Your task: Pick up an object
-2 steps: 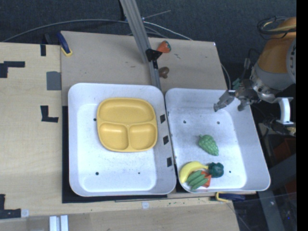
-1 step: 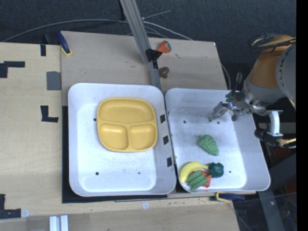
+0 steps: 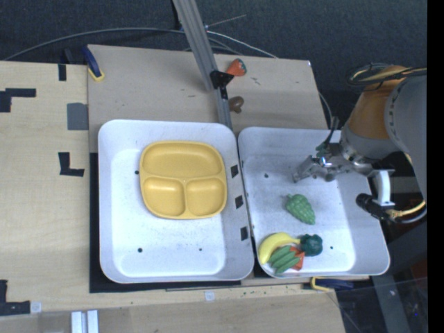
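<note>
My claw point(image 3: 303, 174) hangs over the upper part of the right bin point(image 3: 361, 252), with its tip pointing to the left. I cannot tell if it is released or clenched, because the tip is small and dark against the bin floor. I see nothing in it. My grey arm point(image 3: 409, 116) comes in from the right, with the orange band point(image 3: 368, 113) just behind the wrist.

Just below my claw, apart from it, a green fruit point(image 3: 300, 208) with a bumpy skin lies on the bin floor. Lower, near the front left corner of this bin, three things lie together: a banana point(image 3: 272, 243), a red and green piece point(image 3: 288, 257) touching it, and a dark green piece point(image 3: 312, 244) on their right.

The left bin point(image 3: 111, 255) touches the right one along the middle. In it a yellow plate point(image 3: 184, 179) with three compartments lies flat in the upper half. The compartments hold nothing that I can see.

Both bins sit on a light wooden bench point(image 3: 41, 186) with some black tape marks point(image 3: 68, 164). A grey metal bar point(image 3: 198, 40) goes up from the back edge of the bins, with an orange clamp point(image 3: 237, 66) beside it. Behind the bench the floor point(image 3: 333, 12) is dark, with thin cables point(image 3: 104, 35) on it.
</note>
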Motion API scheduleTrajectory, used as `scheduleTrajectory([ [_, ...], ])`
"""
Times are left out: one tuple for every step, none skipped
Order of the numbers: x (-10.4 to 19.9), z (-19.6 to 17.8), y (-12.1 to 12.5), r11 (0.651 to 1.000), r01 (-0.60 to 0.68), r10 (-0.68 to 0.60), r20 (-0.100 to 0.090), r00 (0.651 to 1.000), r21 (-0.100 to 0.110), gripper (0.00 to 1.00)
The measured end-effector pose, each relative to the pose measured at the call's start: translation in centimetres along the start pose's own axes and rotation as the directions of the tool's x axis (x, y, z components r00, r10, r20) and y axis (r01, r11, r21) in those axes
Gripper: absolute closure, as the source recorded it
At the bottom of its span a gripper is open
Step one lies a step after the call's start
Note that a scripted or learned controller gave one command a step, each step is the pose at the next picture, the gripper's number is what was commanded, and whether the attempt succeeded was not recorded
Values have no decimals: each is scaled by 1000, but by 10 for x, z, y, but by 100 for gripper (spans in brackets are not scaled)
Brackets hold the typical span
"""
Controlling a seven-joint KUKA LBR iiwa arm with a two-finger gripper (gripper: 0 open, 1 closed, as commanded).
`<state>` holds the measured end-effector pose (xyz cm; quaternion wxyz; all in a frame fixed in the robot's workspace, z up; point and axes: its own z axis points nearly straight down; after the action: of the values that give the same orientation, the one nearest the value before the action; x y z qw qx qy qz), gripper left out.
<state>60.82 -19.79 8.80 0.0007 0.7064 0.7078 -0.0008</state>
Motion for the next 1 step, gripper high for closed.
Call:
scheduleTrajectory([
  [1,-10,0,1000,1,-1,-2,1000,2,100],
])
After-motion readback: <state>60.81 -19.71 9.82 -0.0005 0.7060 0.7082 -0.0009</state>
